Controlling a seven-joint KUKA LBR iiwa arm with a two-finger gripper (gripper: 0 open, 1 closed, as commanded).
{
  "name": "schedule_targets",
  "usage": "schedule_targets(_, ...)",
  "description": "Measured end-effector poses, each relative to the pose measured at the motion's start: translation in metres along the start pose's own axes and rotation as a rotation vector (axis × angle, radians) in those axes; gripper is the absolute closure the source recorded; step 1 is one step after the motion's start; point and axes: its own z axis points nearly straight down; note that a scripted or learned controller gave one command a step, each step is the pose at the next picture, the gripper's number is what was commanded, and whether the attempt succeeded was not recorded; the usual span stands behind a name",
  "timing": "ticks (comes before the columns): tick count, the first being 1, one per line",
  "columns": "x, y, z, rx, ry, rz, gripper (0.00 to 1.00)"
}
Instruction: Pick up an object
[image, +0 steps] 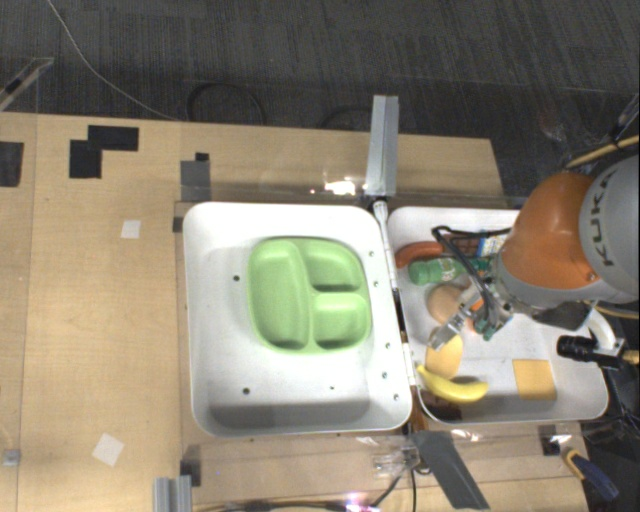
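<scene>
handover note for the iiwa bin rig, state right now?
Gripper: low in the right bin, over the food pile; nothing seen between its fingers.
Right bin holds a banana, a yellow block, a tan rounded item, and a green and a red item near the divider.
Left bin holds the green divided tray.
Done: arm is down at the pile.
Left: grasp one item and lift it.
</scene>
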Motion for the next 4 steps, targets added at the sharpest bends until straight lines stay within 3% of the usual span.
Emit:
schedule_targets(1,-0.0135,0.0209,0.0024,0.008,0.011,0.136,0.0)
schedule_targets(2,-0.0146,0.0154,0.0021,0.003,0.01,0.107,0.0)
schedule_targets(3,-0.0068,0.0168,0.001,0.0,0.002,0.2,0.0)
schedule_targets(4,-0.0069,0.0154,0.0012,0.001,0.008,0.361,0.0)
